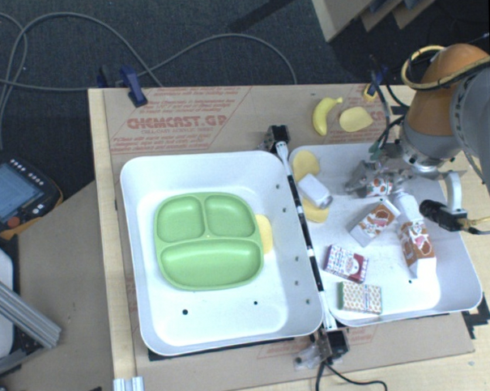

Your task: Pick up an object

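Down in the right bin (468, 290) lie the likely picks: a small red-and-white carton (374, 223) near the middle of the frame's right half, a taller carton (416, 250) to its right, and two flat packets (346, 263) (361, 298) toward the lower edge. Just above the small carton, the gripper (380, 182) hangs low over the bin's upper part, with the grey arm (436, 117) reaching in from the upper right. Whether its fingers are apart or together I cannot tell; nothing is visibly held. I'd judge this the approach step, before any grasp. Next it needs to settle squarely over one carton and close cleanly. The left bin (141, 236) carries a green divided plate (208, 241).
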